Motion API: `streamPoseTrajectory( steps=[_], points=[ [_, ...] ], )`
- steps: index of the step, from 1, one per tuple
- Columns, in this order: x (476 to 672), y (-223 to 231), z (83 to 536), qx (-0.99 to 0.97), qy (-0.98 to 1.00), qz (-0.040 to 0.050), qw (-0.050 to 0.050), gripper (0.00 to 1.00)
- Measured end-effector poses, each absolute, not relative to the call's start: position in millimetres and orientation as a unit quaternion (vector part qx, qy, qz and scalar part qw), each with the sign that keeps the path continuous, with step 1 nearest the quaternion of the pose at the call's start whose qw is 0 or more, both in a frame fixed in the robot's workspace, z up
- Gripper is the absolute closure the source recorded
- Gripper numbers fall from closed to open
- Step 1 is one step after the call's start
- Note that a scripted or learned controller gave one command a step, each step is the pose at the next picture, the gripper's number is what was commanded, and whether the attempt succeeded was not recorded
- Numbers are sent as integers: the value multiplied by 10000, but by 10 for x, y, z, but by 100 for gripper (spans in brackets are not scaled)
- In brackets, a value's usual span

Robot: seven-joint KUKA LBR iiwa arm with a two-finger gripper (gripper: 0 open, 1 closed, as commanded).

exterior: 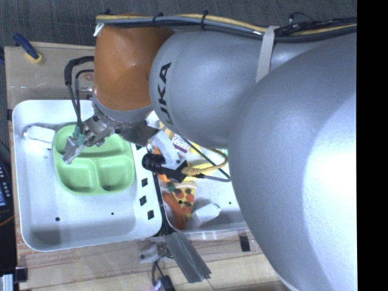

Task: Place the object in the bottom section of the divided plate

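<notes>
Hovering over green divided plate [97, 168] in left bin [36, 223]: jaws at plate's left rim, long axis slanting down-left; open or closed, cannot tell. Task object not identifiable. Plate sections look bare. Right bin [206, 220] holds colourful packets [180, 200], partly hidden under arm [254, 132].

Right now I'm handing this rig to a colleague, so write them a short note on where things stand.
Hand: low over the left part of the green plate; whether it is open or holding anything cannot be told.
Plate: in the left bin; its two lower sections look bare.
Other items: a jumble in the right bin, largely hidden under the arm.
Done: no object seen in the bottom section.
Left: confirm a grasp, then set the object in the bottom section.
</notes>
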State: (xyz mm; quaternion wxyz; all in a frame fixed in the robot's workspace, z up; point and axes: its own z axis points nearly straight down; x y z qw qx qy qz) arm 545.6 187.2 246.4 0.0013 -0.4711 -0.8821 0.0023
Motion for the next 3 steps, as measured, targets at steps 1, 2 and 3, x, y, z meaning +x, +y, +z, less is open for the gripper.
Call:
streamPoseTrajectory(
  steps=[1, 2, 3],
  points=[
    [5456, 1872, 2464, -4711, -8821, 23, 13, 0],
    [5621, 1940, 2602, -4349, -9005, 4, -3, 0],
    [4978, 2025, 3652, -4076, -9131, -5, -9, 0]
  ],
)
